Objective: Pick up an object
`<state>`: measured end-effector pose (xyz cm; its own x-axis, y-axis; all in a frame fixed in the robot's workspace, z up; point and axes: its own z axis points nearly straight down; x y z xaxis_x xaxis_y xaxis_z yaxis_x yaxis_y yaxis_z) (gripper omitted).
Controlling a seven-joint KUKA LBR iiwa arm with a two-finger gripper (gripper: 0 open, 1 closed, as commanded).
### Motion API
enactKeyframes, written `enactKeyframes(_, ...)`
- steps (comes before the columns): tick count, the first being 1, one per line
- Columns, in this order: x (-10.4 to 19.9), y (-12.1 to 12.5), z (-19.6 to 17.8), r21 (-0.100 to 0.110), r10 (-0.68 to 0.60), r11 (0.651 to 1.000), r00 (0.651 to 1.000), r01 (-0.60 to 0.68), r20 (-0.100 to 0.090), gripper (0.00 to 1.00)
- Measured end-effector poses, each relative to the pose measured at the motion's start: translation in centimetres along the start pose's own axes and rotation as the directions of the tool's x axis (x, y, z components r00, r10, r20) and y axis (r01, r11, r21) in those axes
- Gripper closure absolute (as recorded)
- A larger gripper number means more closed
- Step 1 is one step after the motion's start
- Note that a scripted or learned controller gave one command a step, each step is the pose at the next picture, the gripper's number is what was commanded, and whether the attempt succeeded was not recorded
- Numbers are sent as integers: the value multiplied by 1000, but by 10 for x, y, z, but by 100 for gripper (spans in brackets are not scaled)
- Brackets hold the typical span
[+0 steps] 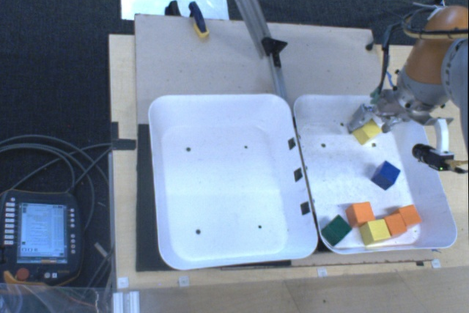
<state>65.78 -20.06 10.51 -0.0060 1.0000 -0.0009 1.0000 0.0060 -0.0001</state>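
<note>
**Yellow block at the gripper**

In the right bin [429, 227], near its far end, the gripper [371, 121] sits right over a tilted yellow block [366, 132]. Its fingers seem closed on the block, though that is hard to see. Nearer lie a blue block [385, 174] and a green block [336, 229].

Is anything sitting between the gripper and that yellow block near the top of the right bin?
Nothing visible does. The gripper is right at the upper yellow block, which sits apart from the rest. The blue block and the cluster along the right bin's lower edge lie well below it.
</note>
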Motion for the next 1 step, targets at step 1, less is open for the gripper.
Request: enactKeyframes(1, 0, 2, -14, -5, -3, 1000, 1000, 3, 2, 100)
